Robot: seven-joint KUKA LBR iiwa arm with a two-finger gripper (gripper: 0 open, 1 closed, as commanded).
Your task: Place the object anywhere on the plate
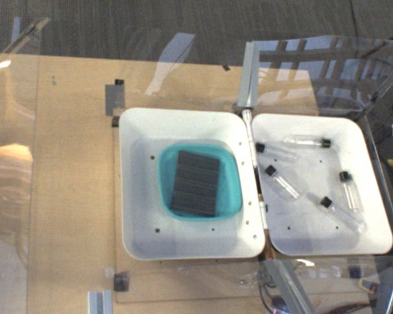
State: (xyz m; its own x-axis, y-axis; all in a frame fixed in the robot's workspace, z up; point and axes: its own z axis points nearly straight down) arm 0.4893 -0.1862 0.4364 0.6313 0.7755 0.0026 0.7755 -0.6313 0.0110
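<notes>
A dark grey ribbed rectangular block (pixel 196 183) lies flat on a teal square plate (pixel 230 187) in the middle of the left white bin (pixel 137 175). The block sits well inside the plate's rim, turned slightly from square. Nothing touches it.
The right white bin (pixel 373 208) holds several clear vials with black caps, such as one at the back (pixel 306 142) and one at the right (pixel 348 190). A metal post (pixel 248 77) stands behind the seam between the bins. Clear panels and framing surround the bench.
</notes>
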